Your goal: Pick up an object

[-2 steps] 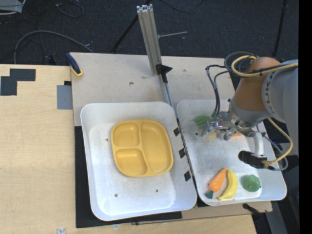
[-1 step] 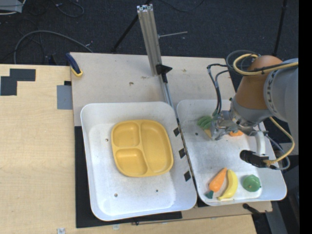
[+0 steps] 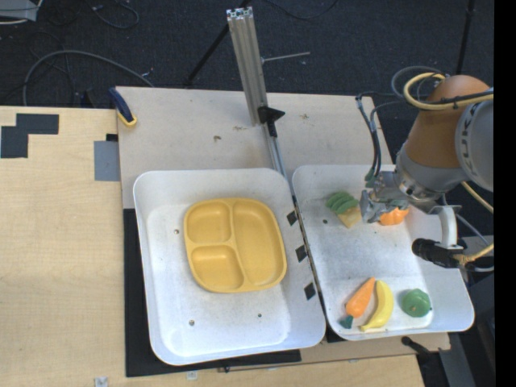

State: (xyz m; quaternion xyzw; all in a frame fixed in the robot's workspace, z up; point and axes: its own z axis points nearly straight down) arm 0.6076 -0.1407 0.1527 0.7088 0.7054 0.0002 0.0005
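Reaching down into the right bin [image 3: 322, 297], the pincer [image 3: 377, 206] sat low over an orange thing [image 3: 393, 215], maybe touching it. I cannot tell if the pincer was spread or pinching. Just beside it on one side lay a green and tan toy [image 3: 343, 205]. Farther off lay a carrot [image 3: 360, 297], a banana [image 3: 380, 305] and a green ball [image 3: 416, 301]. Well apart, the left bin [image 3: 161, 216] held a yellow plate [image 3: 235, 243].

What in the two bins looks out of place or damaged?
Nothing stands out. The yellow plate lies flat in the left bin; the carrot, banana and green fruit rest in the right bin.
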